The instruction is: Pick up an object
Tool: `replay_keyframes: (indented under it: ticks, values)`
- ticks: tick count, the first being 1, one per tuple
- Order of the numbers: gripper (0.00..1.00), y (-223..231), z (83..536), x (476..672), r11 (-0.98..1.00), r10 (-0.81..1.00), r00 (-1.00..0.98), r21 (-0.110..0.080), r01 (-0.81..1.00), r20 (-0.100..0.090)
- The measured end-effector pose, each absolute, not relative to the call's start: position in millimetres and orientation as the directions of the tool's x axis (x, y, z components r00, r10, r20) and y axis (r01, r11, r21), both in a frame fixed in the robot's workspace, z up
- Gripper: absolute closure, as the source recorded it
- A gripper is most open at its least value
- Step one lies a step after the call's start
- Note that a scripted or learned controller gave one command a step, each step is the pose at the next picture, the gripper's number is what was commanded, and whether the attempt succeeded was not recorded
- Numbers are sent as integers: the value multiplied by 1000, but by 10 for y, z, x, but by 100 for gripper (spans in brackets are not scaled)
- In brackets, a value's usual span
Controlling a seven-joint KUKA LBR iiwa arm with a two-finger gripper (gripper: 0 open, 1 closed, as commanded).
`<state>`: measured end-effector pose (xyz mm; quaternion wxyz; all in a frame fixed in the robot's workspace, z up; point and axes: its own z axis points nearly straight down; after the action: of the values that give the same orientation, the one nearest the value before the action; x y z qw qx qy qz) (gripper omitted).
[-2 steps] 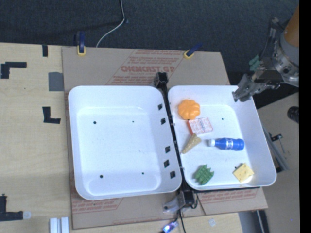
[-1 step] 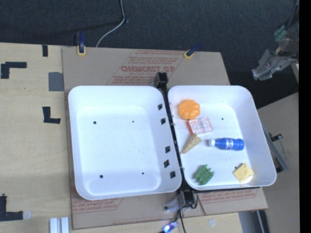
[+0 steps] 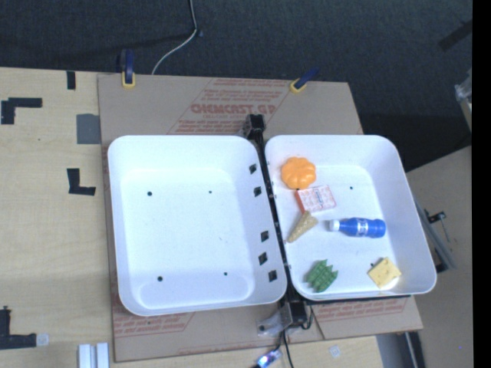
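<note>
The right bin [image 3: 383,159] holds several small objects. An orange pumpkin-shaped piece [image 3: 298,172] lies near its back left corner. Just in front of it is a pink and white packet [image 3: 316,199]. A tan ice-cream cone [image 3: 301,226] lies tilted by the bin's left wall. A blue bottle with a white cap [image 3: 357,227] lies on its side in the middle. A green leafy toy [image 3: 321,275] and a yellow block [image 3: 383,272] rest near the front edge.
The left bin [image 3: 184,221] stands beside the right one, joined by a dark hinge strip [image 3: 265,213]. Both rest on a brown cardboard sheet [image 3: 222,106] clamped to a wooden bench. A white cable [image 3: 180,41] runs across the dark floor behind.
</note>
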<state>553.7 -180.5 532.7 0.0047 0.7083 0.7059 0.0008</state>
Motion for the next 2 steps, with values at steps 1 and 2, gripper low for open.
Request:
replay_keyframes:
  ticks: [1,2]
  values:
    - [100,-1770,5388,5547,1,1000,-1,1,1000,-4]
    - [100,-1768,5486,5552,1,1000,-1,1,1000,-5]
